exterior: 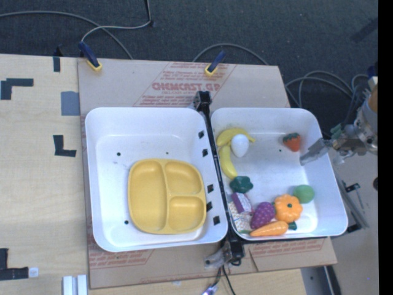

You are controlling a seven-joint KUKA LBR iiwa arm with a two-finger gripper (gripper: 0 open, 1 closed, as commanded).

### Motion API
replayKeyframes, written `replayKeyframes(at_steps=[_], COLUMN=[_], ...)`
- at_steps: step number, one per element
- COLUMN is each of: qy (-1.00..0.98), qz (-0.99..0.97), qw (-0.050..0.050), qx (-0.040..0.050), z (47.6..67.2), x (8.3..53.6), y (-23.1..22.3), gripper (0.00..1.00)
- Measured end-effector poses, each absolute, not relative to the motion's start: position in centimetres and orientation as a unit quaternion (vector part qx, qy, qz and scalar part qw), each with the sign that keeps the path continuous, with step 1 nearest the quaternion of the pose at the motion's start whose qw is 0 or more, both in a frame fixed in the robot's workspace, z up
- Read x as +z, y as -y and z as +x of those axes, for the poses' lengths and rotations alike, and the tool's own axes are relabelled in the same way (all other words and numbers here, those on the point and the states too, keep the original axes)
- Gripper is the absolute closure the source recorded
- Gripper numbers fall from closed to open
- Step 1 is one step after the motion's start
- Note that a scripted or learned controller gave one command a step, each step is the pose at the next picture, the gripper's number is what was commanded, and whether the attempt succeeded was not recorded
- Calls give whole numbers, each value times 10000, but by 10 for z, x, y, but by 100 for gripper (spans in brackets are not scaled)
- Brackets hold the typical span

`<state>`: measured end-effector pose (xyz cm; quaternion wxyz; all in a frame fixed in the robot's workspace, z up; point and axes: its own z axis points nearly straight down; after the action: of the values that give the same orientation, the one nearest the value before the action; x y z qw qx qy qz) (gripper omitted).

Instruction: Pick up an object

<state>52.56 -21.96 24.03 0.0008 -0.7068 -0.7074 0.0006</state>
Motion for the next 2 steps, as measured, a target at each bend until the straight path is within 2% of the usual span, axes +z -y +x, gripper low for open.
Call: replayKeyframes(at_steps=[1,2], qy=[7076,7079], qz=[-7066,-7063], qw=[5,-30], qx=[5,-10], z=[572,635], x=[93,87], y=[223,224], gripper=[0,0])
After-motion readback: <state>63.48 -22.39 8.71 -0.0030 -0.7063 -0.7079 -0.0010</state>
